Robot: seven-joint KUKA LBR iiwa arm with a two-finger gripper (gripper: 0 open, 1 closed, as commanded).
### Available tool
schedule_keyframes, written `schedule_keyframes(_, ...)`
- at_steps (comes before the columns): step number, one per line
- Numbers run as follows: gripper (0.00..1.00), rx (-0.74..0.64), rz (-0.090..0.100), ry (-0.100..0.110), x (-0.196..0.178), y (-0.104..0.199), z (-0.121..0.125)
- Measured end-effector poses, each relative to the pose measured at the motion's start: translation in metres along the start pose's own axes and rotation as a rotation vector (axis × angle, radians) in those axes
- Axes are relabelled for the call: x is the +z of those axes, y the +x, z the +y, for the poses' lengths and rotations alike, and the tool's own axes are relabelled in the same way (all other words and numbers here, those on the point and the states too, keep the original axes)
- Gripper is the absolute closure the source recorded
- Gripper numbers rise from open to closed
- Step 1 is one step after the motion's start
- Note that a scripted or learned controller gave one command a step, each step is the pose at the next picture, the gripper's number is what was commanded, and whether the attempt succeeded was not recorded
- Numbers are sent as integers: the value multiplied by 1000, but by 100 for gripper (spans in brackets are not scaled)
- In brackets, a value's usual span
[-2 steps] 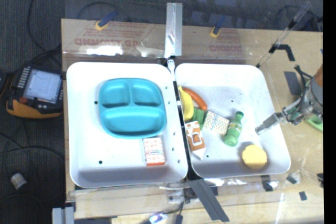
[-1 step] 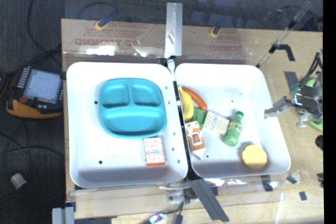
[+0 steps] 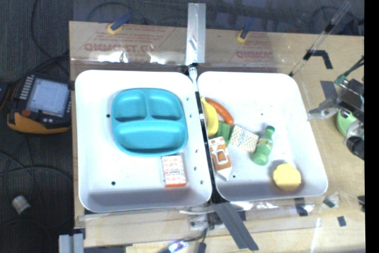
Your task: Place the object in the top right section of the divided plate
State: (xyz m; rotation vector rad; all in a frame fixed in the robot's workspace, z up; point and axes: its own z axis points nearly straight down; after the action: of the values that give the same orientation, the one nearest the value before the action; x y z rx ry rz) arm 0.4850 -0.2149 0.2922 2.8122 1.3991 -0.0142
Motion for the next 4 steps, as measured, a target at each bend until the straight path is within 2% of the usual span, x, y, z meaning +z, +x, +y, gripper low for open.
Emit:
schedule_keyframes(1,0,36,1,3,-8,-2,1)
schedule_keyframes(2,0,211,-1,3,-20,-2,1)
schedule_keyframes(3,0,517,-1,4,1,-4,2)
schedule_keyframes(4,0,719,-2,4,-13,-9,5)
